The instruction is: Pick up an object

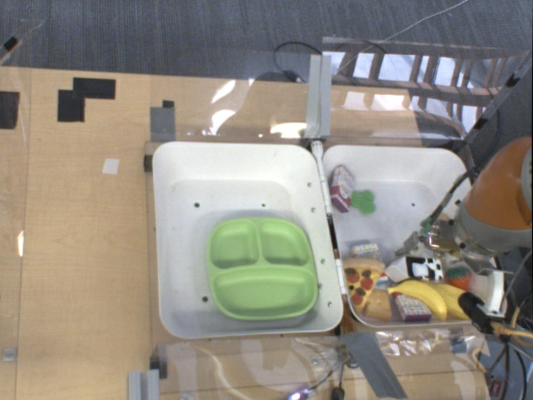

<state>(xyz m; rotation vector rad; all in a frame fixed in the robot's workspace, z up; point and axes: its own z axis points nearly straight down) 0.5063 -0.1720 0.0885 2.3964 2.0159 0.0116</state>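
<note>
1. A light wooden bench (75,223) is carrying black marker shapes (83,97) along its far left part.
2. The left white bin (175,182) is holding a green divided plate (262,267), which is lying flat toward the bin's near side.
3. A raised divider (325,223) is separating the two bins, which are sitting side by side and touching.
4. In the right white bin (400,177), a purple-and-white packet (341,187) is lying against the left wall, with a small green toy (363,201) just beside it.
5. Along the near edge of that bin, a pizza slice (360,277), a small grey-topped item (365,249), a purple block (411,308) and a yellow banana (429,294) are crowding together, touching one another; a black-and-white item (425,268) and a red-and-green piece (458,275) are lying just behind the banana.
6. The arm, with its orange band (504,194), is reaching in from the right, and the gripper (433,242) is hanging over this cluster, close above the black-and-white item.
7. Whether its fingers are spread or closed cannot be made out, and nothing is visibly sitting between them.
</note>
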